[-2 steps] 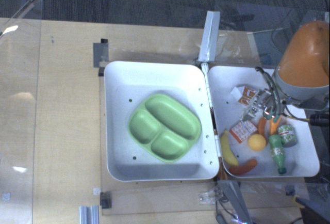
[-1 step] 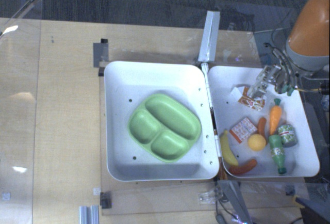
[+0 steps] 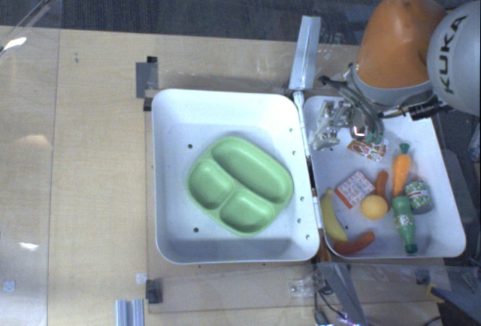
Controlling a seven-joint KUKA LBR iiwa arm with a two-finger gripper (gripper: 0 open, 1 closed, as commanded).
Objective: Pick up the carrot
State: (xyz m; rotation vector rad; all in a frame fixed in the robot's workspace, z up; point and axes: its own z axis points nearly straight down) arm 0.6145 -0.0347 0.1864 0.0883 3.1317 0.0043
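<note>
The gripper [image 3: 331, 125] hangs over the near-left corner of the right bin [image 3: 451, 242], by the wall it shares with the left bin [image 3: 169, 167], and how it stands cannot be told from this slant, since the metal parts blur together under the orange wrist. Nothing is seen held.

The carrot [image 3: 401, 173] lies well apart from it, toward the right side of the same bin, with its green top pointing up the picture and its narrow end pointing down. It is small, orange, tapered and smooth (probably a plastic toy, so likely light and a little slippery).

The step in hand looks like the approach. To do it well, the arm should probably travel across the bin to a spot above the carrot's thicker middle, turn so the grip closes across its width rather than along its length, and come down straight. Crowding is the likely trouble: a round can [image 3: 418, 195] sits just beside its lower end, a green bottle [image 3: 403, 221] below that, and a red sausage [image 3: 382, 182] close on the left.
</note>
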